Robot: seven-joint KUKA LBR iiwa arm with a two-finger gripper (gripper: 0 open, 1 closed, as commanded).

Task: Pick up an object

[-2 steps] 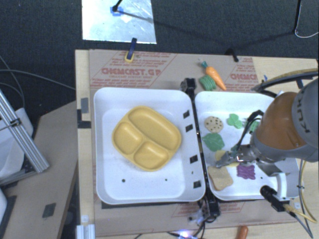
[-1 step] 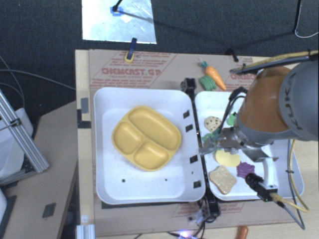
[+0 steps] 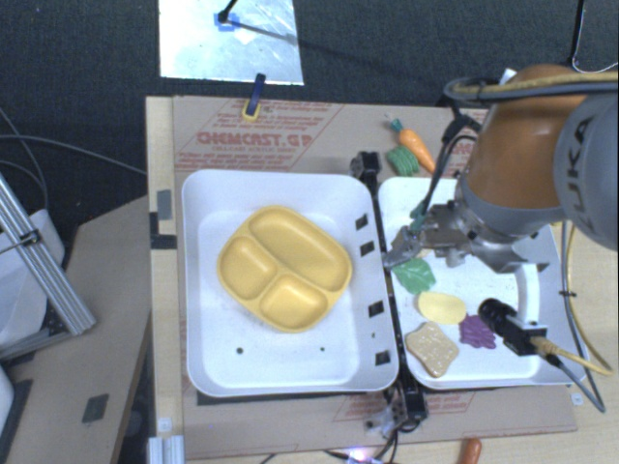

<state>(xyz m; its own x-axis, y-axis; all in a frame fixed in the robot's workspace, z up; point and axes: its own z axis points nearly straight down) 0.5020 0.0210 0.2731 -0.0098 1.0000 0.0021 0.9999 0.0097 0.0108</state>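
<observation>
My gripper (image 3: 404, 249) hangs low at the left edge of the right bin (image 3: 481, 376), close to the divider between the bins. Just below it lies a green leafy toy (image 3: 416, 276); I see nothing held. Further toward the front of that bin lie a pale yellow oval piece (image 3: 442, 307), a tan cracker-like piece (image 3: 431, 348) and a small purple bunch of grapes (image 3: 476, 331). The arm's grey and orange body covers the back and right of this bin.
A yellow divided plate (image 3: 282, 267) lies in the middle of the left bin (image 3: 208, 356). Behind the right bin, outside it, lie a toy carrot (image 3: 417, 144) and a green piece (image 3: 403, 160). A small blue and yellow item (image 3: 254, 98) rests on the cardboard at the back.
</observation>
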